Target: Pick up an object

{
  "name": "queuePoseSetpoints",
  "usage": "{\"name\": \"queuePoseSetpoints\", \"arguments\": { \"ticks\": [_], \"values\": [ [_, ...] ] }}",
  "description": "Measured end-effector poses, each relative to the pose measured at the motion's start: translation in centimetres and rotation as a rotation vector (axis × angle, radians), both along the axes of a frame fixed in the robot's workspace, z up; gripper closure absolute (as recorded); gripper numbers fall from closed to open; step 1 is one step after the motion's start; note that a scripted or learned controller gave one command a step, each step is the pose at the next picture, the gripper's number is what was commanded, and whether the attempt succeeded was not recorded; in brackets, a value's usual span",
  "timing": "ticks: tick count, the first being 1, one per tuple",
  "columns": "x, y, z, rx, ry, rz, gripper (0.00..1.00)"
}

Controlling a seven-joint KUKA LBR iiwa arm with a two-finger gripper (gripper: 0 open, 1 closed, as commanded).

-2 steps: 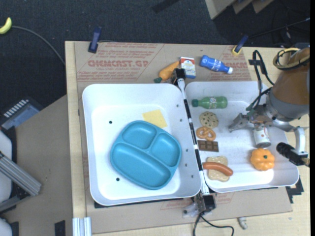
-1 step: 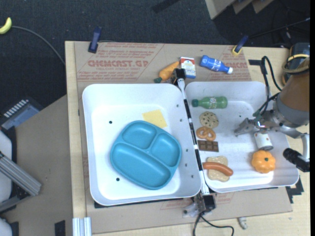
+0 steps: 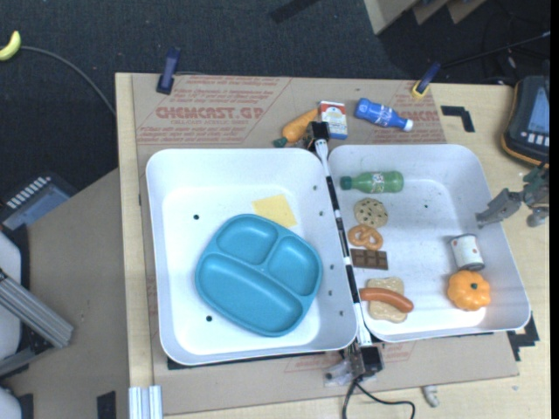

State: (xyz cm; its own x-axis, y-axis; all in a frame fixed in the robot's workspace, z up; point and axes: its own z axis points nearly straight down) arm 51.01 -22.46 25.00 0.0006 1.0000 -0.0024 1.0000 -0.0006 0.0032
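hot dog (image 3: 387, 299) sits nearest you in right bin (image 3: 437, 168), gripper (image 3: 500, 206) at its right rim, fingers spread, holding nothing, ready to descend.

Place: robot lab / test rig
Bench (image 3: 218, 103): cardboard-topped, clamps (image 3: 167, 72) at back edge
Bins (image 3: 166, 199): two white, side by side, toy food inside
Floor: dark carpet, loose cable (image 3: 70, 68)
Right edge: pendant (image 3: 531, 120)

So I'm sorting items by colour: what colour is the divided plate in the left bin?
Light blue plate, clearest in the camera view.
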Motion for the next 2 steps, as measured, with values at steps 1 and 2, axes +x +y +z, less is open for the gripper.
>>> {"name": "queuePoseSetpoints", "arguments": {
  "ticks": [1,2],
  "values": [
    [3.5,7.2,-10.5,0.004,0.006,0.002,0.00],
    [8.0,12.1,-14.0,0.003,0.002,0.002,0.00]
  ]
}}
